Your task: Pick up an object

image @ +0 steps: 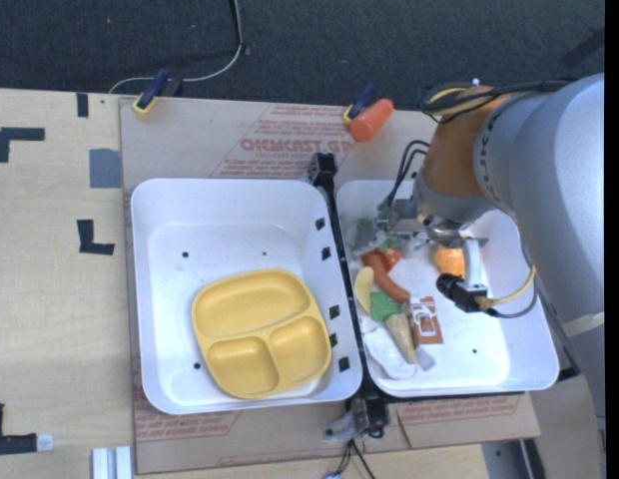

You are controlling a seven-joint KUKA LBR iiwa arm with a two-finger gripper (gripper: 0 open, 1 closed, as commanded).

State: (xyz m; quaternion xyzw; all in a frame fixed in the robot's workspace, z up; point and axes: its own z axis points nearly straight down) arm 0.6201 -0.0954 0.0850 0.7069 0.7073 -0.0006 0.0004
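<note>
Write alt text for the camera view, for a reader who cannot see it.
A grey robot arm with an orange band reaches from the right over the right white bin, which holds a pile of small toy foods. The left white bin holds a yellow divided tray.

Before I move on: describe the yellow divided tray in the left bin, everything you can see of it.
The yellow divided plastic tray looks smooth and matte, with rounded corners and three hollows: one long one across its far side and two smaller ones nearer the camera. It lies flat, open side up, turned slightly askew, on the floor of the left white bin, toward that bin's near right corner. Nothing lies in it.
</note>
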